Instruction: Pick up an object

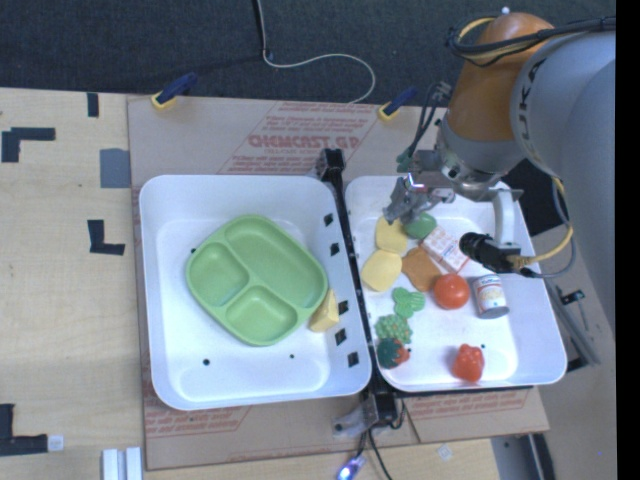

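Bench of pale wood under a dark carpeted backdrop; a cardboard sheet [300, 138] lies beneath both bins, clamped at two upper corners.

Arm [560, 78]: grey with an orange band, entering from the right, partly cut off by the frame edge.

Left bin [160, 268]: white, holds a green divided plate [255, 278], tilted; a yellow wedge [325, 313] touches the plate's lower right rim, half tucked against the bin wall.

Right bin [535, 353]: white, its upper part hidden by the arm.

Gripper [410, 206]: low over the right bin's upper left, just above a yellow piece [391, 236] and a green piece [421, 226]. Fingers blurred against the clutter; open or closed cannot be told.

Other contents, right bin: yellow lemon-like fruit [381, 270]; orange block [422, 266]; tomato [451, 291]; small can [489, 296]; green leafy item [400, 313], possibly grapes; red strawberry-like toy [468, 362]; small dark green and red item [391, 352], hard to make out.
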`<state>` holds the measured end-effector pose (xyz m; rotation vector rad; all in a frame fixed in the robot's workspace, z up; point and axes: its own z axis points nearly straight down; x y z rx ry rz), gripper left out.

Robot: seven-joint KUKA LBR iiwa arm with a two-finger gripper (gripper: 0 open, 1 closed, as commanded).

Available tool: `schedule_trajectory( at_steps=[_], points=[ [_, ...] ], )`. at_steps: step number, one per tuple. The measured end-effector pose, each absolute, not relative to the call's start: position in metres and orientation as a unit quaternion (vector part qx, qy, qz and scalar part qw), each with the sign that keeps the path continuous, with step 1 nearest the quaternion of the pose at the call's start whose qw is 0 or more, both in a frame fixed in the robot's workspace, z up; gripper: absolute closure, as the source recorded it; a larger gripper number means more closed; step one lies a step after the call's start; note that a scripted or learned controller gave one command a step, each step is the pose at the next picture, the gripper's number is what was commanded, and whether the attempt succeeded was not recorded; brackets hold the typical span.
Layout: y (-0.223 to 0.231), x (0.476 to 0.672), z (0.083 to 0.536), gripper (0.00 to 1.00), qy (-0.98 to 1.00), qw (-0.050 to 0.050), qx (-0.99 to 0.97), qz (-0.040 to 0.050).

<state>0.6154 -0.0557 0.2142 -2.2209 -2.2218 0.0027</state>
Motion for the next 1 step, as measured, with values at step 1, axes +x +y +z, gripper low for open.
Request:
schedule_trajectory(
  at_steps=[1],
  points=[
    [-0.0542, 0.6152, 0.2142, 1.0, -0.707, 0.0, -0.707, 0.0008]
  ],
)
